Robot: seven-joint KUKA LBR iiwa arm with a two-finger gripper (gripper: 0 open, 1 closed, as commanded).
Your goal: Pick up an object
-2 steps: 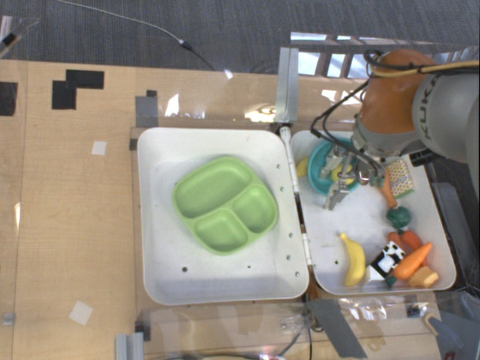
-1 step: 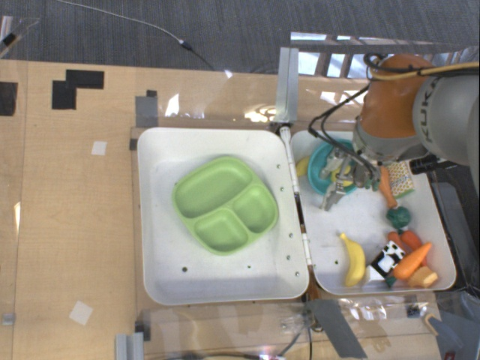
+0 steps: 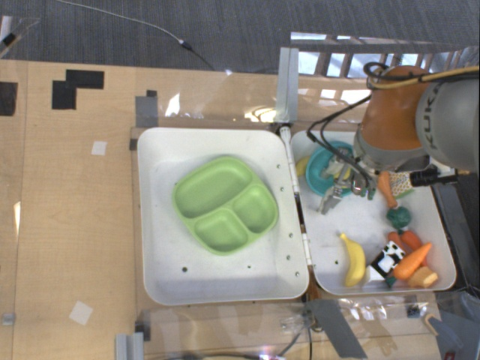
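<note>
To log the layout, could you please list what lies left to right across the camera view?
Green plate → teal bowl → banana → cow toy → carrot.

The fingers [image 3: 332,196] hang over the right bin [image 3: 442,268], near its back left part. Behind them and just beside lies a bowl [image 3: 321,169]. To their left, past the wall between the bins, the left bin [image 3: 161,276] holds a divided plate [image 3: 225,203] at its middle. In front of the fingers a banana [image 3: 352,259] lies near the bin's front wall. To the right and front sit a small round thing [image 3: 399,217], then a carrot [image 3: 414,262] beside a patterned block [image 3: 387,259], perhaps touching.
</note>
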